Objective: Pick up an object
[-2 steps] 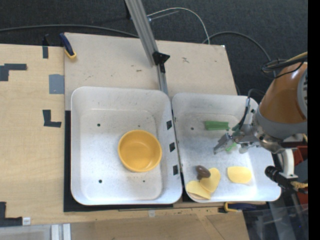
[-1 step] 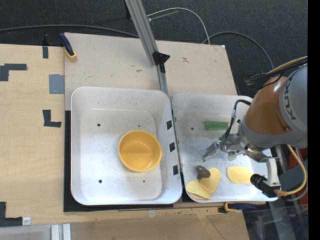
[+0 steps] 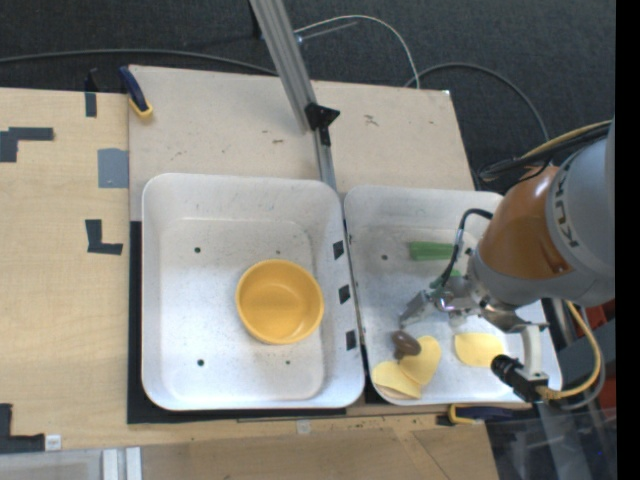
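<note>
My gripper [image 3: 418,313] hangs low in the right bin [image 3: 380,228], its metal fingers spread open with nothing between them. Just below the fingers lies a small brown object [image 3: 405,344] touching a yellow heart-shaped piece [image 3: 411,367]. A second yellow flat piece [image 3: 478,348] lies to the right, partly under my wrist. A green block [image 3: 432,251] rests near the bin's back, partly hidden by the arm. A yellow bowl [image 3: 280,300] sits upright in the left bin [image 3: 170,268].
A grey metal pole [image 3: 288,48] slants down from the top to the wall between the bins. Cables run across the dark floor behind the bench. A yellow-and-blue clamp [image 3: 135,93] sits at the board's back left corner.
</note>
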You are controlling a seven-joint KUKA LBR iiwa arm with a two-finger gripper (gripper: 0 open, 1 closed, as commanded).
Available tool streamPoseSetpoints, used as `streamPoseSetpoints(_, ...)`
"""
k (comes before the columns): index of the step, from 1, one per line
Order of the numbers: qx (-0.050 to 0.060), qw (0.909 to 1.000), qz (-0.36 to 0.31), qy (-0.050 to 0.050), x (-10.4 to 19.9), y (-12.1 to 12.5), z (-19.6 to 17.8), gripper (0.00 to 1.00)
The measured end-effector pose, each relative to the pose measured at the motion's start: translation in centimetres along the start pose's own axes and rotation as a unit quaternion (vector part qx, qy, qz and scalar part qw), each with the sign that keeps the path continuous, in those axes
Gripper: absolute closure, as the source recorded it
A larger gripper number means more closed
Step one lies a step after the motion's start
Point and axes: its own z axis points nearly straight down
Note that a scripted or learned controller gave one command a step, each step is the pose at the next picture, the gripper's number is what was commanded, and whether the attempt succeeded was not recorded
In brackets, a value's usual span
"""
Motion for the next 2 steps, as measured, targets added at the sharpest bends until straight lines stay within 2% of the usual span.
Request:
streamPoseSetpoints(1,0.001,1.0,0.0,0.002,0.1,0.0,-1.1,1.0)
streamPoseSetpoints(2,-0.001,1.0,-0.001,0.001,0.8,-0.5,-5.7,1.0)
